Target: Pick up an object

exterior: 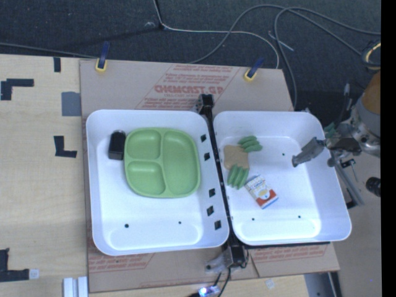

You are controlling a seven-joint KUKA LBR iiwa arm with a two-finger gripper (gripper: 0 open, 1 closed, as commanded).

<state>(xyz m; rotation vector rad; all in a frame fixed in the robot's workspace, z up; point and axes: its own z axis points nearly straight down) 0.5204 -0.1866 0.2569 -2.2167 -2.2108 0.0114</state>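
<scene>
Both white bins sit side by side on cardboard sheeting; left bin [102,228] and right bin [334,224] have their front rims nearest the camera.

Right bin contents, near to far: small carton [262,192] with red/orange print, lying flat near bin centre. Just beyond it, a green-and-tan glove-like object [238,159], green parts at both ends, tan patch in the middle, close to the divider between bins.

Left bin: green three-compartment plate [163,162] flat in the middle, small black object [117,145] touching or just beside its left edge.

Gripper [307,151] is over the right bin's right side, near the wall, arm coming in from the right. One dark finger visible pointing left-down; can't tell how far open. Nothing visible between the fingers. Carton and glove thing both lie well apart from it, to its left.

Cables [260,17] run across the dark floor beyond the bench.
</scene>
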